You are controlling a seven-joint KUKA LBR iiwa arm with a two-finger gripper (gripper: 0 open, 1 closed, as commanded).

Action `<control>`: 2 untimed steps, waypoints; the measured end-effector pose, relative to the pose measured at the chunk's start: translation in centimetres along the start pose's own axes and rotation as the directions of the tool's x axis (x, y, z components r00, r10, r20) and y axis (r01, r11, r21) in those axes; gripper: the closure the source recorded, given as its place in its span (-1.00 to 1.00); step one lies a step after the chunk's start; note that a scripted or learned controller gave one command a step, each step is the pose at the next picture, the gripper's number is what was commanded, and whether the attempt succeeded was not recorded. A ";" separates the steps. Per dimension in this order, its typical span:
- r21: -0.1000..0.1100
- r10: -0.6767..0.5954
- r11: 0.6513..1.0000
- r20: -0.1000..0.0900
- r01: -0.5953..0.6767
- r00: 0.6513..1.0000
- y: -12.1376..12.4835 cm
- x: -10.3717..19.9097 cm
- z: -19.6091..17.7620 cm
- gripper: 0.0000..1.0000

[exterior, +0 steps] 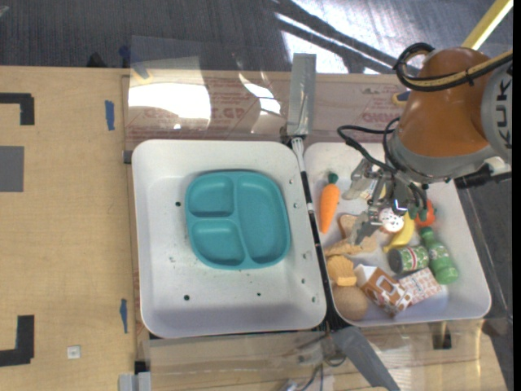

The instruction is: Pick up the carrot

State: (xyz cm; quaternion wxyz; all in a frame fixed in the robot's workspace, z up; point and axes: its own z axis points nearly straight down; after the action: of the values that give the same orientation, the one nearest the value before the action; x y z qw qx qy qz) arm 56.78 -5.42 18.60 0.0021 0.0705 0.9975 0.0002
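The carrot point(328, 205), orange with a small green top, lies upright along the left wall of the right bin point(472, 300). My gripper point(368, 206) hangs over the middle of that bin, just right of the carrot and apart from it. Its metal fingers point(359, 180) point down and to the left, spread apart with nothing between them.
The right bin also holds a slice of bread point(352, 226), a yellow banana point(400, 233), a green can point(408, 258), a green bottle point(440, 261), a carton point(386, 292) and a potato point(351, 301). A teal divided plate point(238, 218) sits in the left bin point(155, 292).
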 end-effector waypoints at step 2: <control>0.001 -0.149 0.989 -0.001 0.149 0.989 -1.9 0.8 0.0 -1.00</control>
State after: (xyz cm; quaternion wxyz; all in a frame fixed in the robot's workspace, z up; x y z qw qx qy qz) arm 55.73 -7.15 18.60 0.0014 -0.0042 1.0000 -0.0005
